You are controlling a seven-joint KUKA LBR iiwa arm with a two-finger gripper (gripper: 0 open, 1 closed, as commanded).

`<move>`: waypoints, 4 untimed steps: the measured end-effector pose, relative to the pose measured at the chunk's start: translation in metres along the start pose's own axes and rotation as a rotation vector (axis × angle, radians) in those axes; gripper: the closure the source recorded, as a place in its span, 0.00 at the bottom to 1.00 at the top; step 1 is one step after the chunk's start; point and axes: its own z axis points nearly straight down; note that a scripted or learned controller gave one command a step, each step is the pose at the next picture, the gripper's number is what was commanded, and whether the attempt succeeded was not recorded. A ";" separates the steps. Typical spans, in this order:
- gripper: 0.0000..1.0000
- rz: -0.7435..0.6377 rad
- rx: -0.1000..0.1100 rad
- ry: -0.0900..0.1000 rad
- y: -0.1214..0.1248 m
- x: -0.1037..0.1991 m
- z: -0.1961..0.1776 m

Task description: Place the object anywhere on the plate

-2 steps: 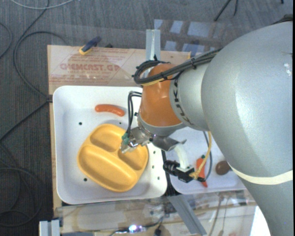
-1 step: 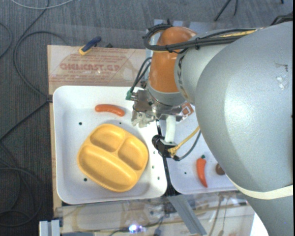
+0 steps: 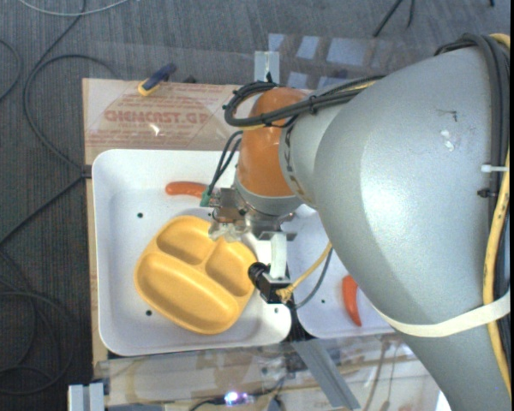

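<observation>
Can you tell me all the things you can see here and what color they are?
plate: 1, yellow, with compartments, in the left bin
carrots: 2, orange, one in the left bin behind the plate, the other in the right bin
bins: 2, white, side by side on the bench
board: 1, brown with red print, behind the left bin
clip: 1, blue and yellow, on the board's far edge
cables: several, black and white, on the grey floor
arm: 1, grey with an orange band, reaching in from the right
end effector: 1, over the plate's far edge
</observation>
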 end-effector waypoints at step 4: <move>1.00 0.953 0.017 -0.015 0.015 0.014 -0.035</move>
